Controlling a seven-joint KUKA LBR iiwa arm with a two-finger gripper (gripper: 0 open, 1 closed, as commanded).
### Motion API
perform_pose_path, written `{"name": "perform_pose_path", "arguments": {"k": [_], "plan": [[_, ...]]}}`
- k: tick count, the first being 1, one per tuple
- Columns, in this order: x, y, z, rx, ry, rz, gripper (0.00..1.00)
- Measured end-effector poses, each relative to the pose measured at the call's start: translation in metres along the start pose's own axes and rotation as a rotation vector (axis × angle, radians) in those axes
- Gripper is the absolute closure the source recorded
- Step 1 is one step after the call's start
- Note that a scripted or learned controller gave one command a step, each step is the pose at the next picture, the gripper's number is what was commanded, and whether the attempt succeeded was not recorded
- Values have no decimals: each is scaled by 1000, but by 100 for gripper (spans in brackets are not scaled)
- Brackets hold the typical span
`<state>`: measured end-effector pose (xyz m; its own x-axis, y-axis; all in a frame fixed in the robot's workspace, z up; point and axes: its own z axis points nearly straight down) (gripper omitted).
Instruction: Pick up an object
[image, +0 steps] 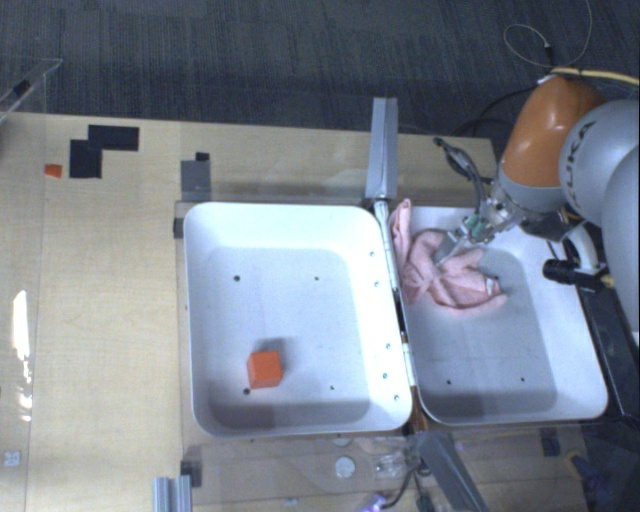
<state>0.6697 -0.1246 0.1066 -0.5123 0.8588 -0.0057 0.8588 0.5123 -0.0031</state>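
Camera view: the grey arm (600, 170), with its orange band (548, 130), reaches in from the right and slants down over the right bin (520, 395), placing the gripper (470, 235) at the upper edge of the pink cloth (445, 270); how its jaws stand cannot be told. Counted contents: 2 white bins side by side, with 1 crumpled pink cloth in the right bin against the divider and 1 orange block (265, 369) near the front of the left bin (290, 240).

One fixed camera looks down, seemingly slantwise, on both white bins (200, 330).
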Motion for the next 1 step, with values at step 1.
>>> {"name": "perform_pose_path", "arguments": {"k": [1], "plan": [[12,7,7,6,-12,25,0]]}}
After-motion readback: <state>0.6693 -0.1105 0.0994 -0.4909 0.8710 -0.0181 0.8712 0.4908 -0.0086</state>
